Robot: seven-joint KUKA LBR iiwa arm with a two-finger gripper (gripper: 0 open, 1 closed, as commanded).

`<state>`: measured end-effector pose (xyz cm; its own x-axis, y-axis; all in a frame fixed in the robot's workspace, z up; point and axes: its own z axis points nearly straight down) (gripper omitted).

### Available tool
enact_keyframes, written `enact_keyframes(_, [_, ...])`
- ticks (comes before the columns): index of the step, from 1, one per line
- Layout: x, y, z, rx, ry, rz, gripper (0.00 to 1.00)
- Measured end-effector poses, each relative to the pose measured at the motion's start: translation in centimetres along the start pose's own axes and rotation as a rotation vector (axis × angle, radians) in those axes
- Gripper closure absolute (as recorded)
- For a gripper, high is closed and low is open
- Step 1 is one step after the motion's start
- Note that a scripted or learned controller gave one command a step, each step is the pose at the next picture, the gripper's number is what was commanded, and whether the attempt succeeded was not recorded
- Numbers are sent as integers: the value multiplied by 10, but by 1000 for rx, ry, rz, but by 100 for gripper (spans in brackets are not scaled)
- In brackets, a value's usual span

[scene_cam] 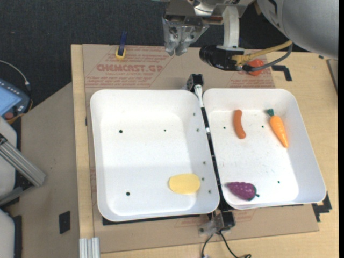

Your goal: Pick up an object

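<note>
The robot's two-finger metal gripper [180,43] hangs high up at the back of the bench, above the brown board and behind both bins. Its fingers sit close together with nothing between them.

The left shallow white bin [107,144] has one thing in it: a flat, round, yellow toy [185,184] near the front right corner. The right shallow white bin [306,160] has three things. A small orange sausage-shaped toy [239,123] lies near the back. An orange toy carrot with a green top [278,129] lies just beside it to the right. A bumpy purple toy bunch of grapes [241,190] sits at the front left.

They all look like light plastic toys, smooth and maybe a bit slippery. The carrot looks easiest to grab, pinched across its fat middle.
</note>
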<state>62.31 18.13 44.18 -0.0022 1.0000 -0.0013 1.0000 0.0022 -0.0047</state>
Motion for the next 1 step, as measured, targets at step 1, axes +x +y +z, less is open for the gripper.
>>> enact_keyframes(1, [-13, 10, -100, -19, 4, 3, 100])
